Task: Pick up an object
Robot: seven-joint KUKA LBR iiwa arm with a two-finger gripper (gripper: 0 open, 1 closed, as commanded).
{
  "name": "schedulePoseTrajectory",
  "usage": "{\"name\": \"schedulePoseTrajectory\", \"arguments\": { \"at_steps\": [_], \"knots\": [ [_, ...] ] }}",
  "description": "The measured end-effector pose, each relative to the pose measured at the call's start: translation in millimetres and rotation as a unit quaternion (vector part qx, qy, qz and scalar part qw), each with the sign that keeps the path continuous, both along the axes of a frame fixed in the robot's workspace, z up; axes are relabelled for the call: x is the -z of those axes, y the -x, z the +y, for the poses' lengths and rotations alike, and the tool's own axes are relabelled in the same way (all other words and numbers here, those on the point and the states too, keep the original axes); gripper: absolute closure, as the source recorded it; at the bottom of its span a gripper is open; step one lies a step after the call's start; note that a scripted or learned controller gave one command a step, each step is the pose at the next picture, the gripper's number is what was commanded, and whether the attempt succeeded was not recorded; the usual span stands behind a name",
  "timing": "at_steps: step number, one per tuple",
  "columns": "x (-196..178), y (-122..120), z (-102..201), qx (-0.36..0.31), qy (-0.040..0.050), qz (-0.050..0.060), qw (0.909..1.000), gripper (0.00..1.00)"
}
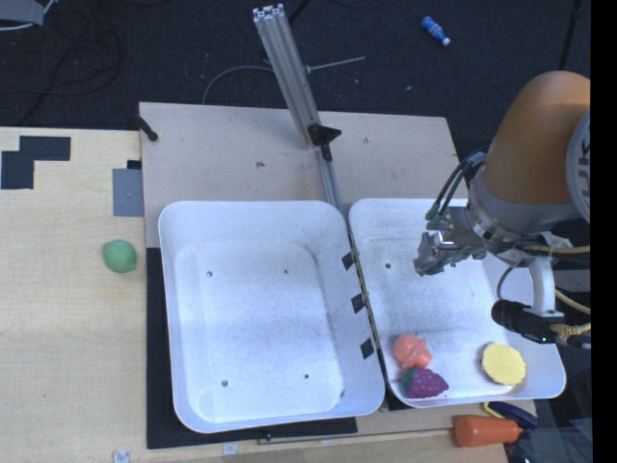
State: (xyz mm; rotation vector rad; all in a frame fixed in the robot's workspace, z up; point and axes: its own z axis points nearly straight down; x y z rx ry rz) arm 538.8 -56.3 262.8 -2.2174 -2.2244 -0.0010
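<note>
Right now, nearest my camera, an orange carrot-like toy (pixel 487 429) lies on the bench just outside the right bin's (pixel 386 222) front rim. Inside that bin, along the front wall, I see three candidates for the pick: a purple grape-like toy (pixel 424 383) touching a pink-orange piece (pixel 413 349) just behind it, and a yellow round piece (pixel 503 363) apart from them toward the bin's right corner. The gripper (pixel 431 258) hangs over the bin's middle, well behind all three; whether it is released or clenched I cannot tell, and I see nothing held in it.

My worry: a straight descent from here would meet bare bin floor, since nothing lies under the tool. If I go for the purple toy, the touching pink-orange piece could get pinched along or pushed away, and the front wall crowds any approach.

The left bin (pixel 183 222) sits flush beside the right bin. Beyond it, a green ball (pixel 120 256) rests on pale wood, and farther back is dark floor with cables and a small blue object (pixel 436 32).
</note>
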Motion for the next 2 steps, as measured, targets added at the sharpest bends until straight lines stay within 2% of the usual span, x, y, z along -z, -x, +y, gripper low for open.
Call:
{"name": "schedulePoseTrajectory", "arguments": {
  "at_steps": [1,2],
  "knots": [
    [13.7,11.3,58.7,0.0,0.0001,0.001,1.0,1.0],
    [11.7,27.7,110.4,0.0,0.0,0.0,1.0,1.0]
  ]
}}
